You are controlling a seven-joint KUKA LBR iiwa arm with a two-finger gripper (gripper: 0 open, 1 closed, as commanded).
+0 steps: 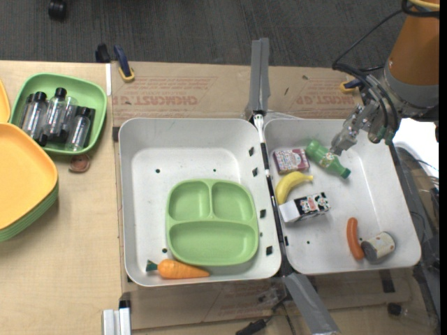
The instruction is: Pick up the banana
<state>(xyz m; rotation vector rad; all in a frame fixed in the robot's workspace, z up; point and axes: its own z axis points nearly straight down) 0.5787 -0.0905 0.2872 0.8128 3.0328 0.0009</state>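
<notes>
Camera view: banana (292, 185) in right bin (398, 187); tray (211, 222) in left bin (140, 187).

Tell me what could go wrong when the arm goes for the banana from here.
1. Crowding: the banana lies close against the small carton with the pink packet just above it, so closing fingers may catch a neighbor instead.
2. The gripper hovers by the green bottle, which lies between it and the banana; a low sweep could knock it.
3. The banana sits near the right bin's left wall, leaving little room on that side.
</notes>
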